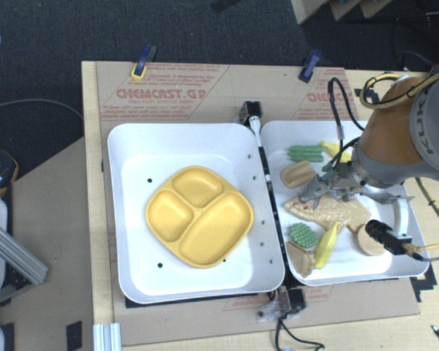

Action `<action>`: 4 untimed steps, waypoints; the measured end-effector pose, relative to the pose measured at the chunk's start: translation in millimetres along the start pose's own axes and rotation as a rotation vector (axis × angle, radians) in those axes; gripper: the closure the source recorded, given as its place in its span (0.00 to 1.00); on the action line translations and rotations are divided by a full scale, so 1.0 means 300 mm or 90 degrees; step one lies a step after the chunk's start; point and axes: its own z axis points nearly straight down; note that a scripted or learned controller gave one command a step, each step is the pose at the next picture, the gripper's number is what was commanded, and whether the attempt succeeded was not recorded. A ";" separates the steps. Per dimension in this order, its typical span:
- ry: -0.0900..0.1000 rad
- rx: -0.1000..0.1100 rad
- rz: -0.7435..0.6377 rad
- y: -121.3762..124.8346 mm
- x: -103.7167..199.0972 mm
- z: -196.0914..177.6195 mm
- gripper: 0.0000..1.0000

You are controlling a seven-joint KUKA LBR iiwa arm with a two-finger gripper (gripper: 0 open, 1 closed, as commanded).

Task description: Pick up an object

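Yellow plate parked alone at left, toy food crowded at right under the gripper.

Far left of the fingers, yellow three-part plate (199,215) set flat mid left bin (124,196), likely a drop spot kept clear of clutter. Nearer, in the right bin (410,265): tan bread-like piece (298,174) and green piece (305,153) just left of the fingers; green ridged piece (303,234) and yellow banana-like piece (326,244) below-left. Gripper (329,185) low over the flat tan slice (329,210), probably the target, seemingly touching it. Dark fingers (316,191) blurred against clutter: cannot tell whether apart or clamped; nothing visibly gripped. Round tan piece (366,241) below-right.
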 end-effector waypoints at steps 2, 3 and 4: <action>0.002 0.004 -0.005 -0.241 0.183 -0.308 0.00; 0.001 0.007 -0.001 -0.243 0.168 -0.324 1.00; 0.004 0.011 -0.006 -0.248 0.428 -0.288 1.00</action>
